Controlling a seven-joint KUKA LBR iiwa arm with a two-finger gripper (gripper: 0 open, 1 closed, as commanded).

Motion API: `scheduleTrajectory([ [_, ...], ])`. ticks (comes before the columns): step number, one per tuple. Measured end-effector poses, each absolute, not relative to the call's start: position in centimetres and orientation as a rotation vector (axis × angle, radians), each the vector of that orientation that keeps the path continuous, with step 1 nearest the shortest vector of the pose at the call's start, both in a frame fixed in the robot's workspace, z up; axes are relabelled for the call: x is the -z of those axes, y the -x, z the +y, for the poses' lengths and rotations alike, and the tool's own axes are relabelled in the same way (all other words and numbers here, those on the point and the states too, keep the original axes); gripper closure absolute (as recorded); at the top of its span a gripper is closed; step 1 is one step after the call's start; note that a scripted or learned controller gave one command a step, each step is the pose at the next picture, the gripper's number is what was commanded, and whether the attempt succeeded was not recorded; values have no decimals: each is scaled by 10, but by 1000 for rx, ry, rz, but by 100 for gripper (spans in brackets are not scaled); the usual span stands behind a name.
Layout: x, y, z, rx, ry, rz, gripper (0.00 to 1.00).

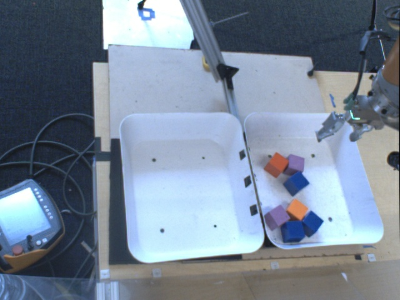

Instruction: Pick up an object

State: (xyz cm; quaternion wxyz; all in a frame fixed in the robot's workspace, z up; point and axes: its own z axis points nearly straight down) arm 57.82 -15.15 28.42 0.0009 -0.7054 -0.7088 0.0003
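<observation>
Landmark for all positions: the divider where the two white bins meet, marked by small black tabs.

Item 1. Teach pendant (26, 225), grey with an orange underside and a pale screen, far left of the divider on the dark floor, with black cables (59, 161) looping above it.

Item 2. Left bin (134, 167), shallow, white, directly left of the divider; a few small dark dots on its floor.

Item 3. Metal pole (199, 27), slanting down from the top of the view toward the upper end of the divider, with a black clamp part-way along.

Item 4. Right bin (365, 192), shallow, white, directly right of the divider; it holds all the blocks.

Item 5. Upper cluster, just right of the divider's middle: orange cube (275, 164), touching a purple cube (295, 164) on its right; blue cube (296, 183) just below the pair.

Item 6. Lower cluster, right of the divider's lower end: pale purple cube (275, 217), second orange cube (297, 209) beside it, dark blue cube (292, 231) below them, and another blue cube (312, 222) at its right, all packed closely.

Item 7. Gripper (337, 129), grey, at the end of the arm entering from the right, above the upper right part of the right bin, well right of the divider and apart from both clusters. No block sits between its fingers; whether the jaws stand open or closed cannot be told.
</observation>
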Motion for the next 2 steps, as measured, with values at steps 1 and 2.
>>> scheduleTrajectory([
  [1,-286,-579,-152,2,2217,-2227,0],
  [2,-224,-580,-154,-3,2218,-2221,0],
])
